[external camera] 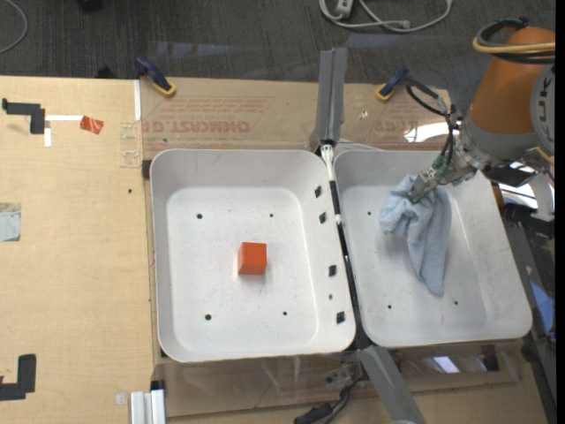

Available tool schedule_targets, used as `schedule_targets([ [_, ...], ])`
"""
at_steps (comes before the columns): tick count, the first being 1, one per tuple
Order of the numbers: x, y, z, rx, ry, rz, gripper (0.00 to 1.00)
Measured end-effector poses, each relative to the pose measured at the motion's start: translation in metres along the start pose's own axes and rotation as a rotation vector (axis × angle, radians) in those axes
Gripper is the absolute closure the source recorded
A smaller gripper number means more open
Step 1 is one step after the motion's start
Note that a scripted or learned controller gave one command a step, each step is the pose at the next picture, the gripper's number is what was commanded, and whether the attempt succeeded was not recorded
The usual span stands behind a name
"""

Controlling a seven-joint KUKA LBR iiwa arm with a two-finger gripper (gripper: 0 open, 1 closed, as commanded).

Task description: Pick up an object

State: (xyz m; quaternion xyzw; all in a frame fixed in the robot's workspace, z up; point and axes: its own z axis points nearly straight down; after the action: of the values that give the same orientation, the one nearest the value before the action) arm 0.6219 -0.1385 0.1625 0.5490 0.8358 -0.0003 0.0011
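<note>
Left bin [177,237]: a single orange-red block [252,259] rests flat on the floor, slightly left of centre and well apart from every wall. Right bin [494,316]: a pale blue-grey cloth [422,228] occupies the upper middle, bunched at its upper left and trailing in a long fold toward the bin's lower right. The cloth's top edge is drawn up to the gripper [434,180], whose fingers are closed on a pinch of the fabric; the lower part of the cloth appears to touch the bin floor. The arm [512,78], grey with an orange band, enters from the right above the bin's upper right corner.
</note>
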Motion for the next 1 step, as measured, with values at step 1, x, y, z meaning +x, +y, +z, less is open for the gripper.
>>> schedule_targets([
  [1, 0.0293, 0.0503, -0.0415, 0.0, 0.0, 0.071, 1.0],
])
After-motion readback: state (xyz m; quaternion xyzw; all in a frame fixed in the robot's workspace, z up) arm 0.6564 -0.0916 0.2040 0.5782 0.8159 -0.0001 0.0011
